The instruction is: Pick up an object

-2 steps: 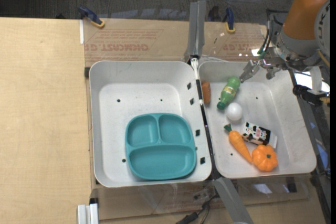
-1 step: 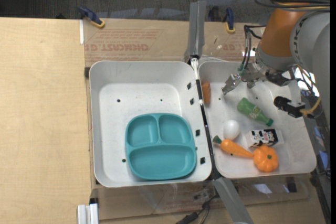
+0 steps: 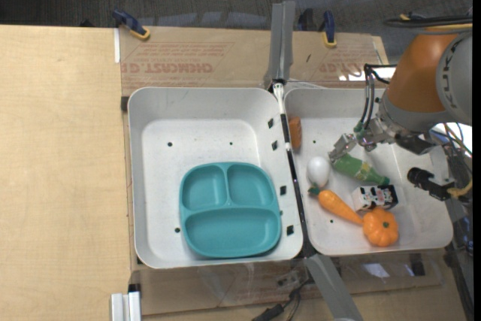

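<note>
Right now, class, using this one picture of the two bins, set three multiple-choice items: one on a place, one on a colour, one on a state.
1. Where is the tray?
A. left bin
B. right bin
C. on the cardboard

2. What colour is the egg?
A. teal
B. white
C. orange

3. How does the carrot lie?
A. upright
B. between the fingers
C. flat on the bin floor

Key: 1 A, the tray rests in the left bin. 2 B, it is white, beside the carrot. 3 C, it lies flat near the pumpkin, apart from the gripper.

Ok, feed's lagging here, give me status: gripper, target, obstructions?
Gripper low in right bin, over green object. Nothing visibly held. Egg, carrot close by.
</note>
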Motion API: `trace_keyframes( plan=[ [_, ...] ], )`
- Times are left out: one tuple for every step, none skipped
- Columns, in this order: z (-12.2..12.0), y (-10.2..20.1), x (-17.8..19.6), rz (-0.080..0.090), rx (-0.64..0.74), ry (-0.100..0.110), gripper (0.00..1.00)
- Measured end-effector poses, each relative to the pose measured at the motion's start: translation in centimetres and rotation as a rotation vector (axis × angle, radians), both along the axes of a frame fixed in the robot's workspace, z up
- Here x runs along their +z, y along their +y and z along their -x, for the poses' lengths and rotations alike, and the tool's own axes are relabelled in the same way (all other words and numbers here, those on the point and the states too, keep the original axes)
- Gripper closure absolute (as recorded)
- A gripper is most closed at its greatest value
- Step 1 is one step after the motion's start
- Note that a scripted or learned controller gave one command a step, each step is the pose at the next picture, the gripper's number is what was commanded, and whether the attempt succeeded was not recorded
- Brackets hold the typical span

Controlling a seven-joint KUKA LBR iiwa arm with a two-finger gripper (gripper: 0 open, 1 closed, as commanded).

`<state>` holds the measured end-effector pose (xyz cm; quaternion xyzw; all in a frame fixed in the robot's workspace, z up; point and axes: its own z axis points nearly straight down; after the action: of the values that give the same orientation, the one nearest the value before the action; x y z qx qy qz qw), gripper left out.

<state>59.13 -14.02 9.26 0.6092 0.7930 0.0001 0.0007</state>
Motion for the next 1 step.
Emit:
trace_keyframes(
  plan=[
    [5.19,-0.25,-0.05,-0.001,0.057,0.001,0.00]
  ],
)
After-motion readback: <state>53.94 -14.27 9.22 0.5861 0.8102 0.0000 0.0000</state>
